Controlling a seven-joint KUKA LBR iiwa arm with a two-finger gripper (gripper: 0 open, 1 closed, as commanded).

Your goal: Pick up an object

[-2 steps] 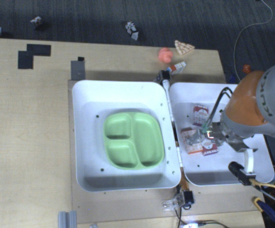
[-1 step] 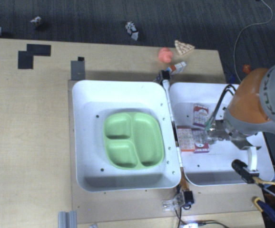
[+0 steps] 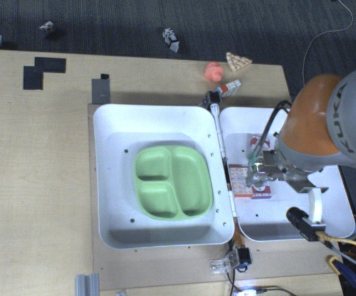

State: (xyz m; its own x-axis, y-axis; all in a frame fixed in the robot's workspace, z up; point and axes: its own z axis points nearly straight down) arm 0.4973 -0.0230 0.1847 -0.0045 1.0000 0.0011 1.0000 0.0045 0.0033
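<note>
Here we lower the hand [image 3: 256, 176] over the flat red-and-white packet [image 3: 256, 190] near the right bin's [image 3: 335, 227] left wall, its finger state indiscernible.

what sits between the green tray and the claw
In the camera view, the shared rims of the two white bins run between the green tray and the claw, then a flat red-and-white item on the right bin's floor.
</note>
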